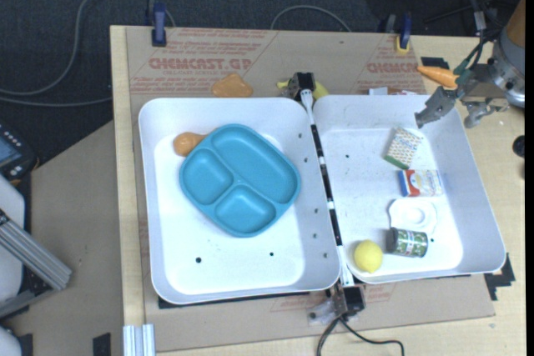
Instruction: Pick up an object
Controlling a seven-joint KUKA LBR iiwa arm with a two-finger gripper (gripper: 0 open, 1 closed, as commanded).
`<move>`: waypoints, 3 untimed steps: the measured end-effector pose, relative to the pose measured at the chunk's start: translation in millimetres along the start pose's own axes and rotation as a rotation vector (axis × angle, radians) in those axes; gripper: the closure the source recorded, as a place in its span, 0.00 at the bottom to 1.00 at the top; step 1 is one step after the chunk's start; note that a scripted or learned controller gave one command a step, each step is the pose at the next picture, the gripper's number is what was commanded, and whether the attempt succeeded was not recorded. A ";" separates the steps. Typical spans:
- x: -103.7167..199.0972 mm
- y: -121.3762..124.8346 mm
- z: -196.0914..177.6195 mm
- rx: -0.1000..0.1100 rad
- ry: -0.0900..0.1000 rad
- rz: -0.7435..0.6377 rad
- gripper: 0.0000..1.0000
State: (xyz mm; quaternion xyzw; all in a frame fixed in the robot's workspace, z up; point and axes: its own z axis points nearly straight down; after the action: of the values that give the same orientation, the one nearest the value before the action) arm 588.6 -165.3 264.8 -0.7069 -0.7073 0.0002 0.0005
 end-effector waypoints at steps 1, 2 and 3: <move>-1.1 23.8 114.1 0.008 0.002 -0.001 0.00; 3.9 28.0 150.0 0.004 0.001 -0.001 0.00; -4.9 34.8 182.0 0.003 0.000 0.001 0.00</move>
State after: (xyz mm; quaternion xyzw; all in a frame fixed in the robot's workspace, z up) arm 623.3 -170.1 82.8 -0.7071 -0.7071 0.0012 0.0014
